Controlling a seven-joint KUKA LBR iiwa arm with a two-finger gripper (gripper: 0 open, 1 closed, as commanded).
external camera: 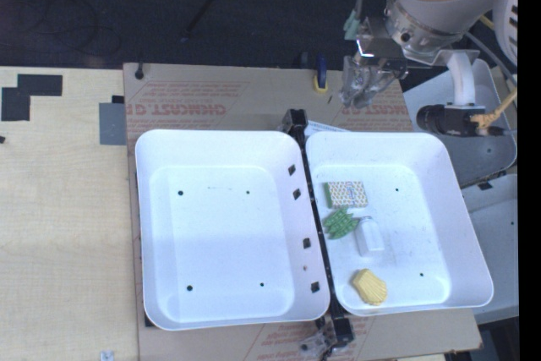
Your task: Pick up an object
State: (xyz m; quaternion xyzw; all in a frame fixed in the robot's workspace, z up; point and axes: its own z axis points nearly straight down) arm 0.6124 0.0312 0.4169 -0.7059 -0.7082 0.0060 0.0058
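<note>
The right bin (439,173) holds several small objects near its left side: a pale patterned block (347,194), a green leafy piece (339,224), a clear white item (369,238) and a yellow lump (369,287). My gripper (363,93) hangs above the back edge of the right bin, well above and behind these objects. Nothing shows between its fingers.
The left bin (161,182) sits beside the right one, joined by a black clip strip (306,216). Cardboard (220,97) lies under both bins. A white and black fixture (461,110) stands to the right of the gripper.
</note>
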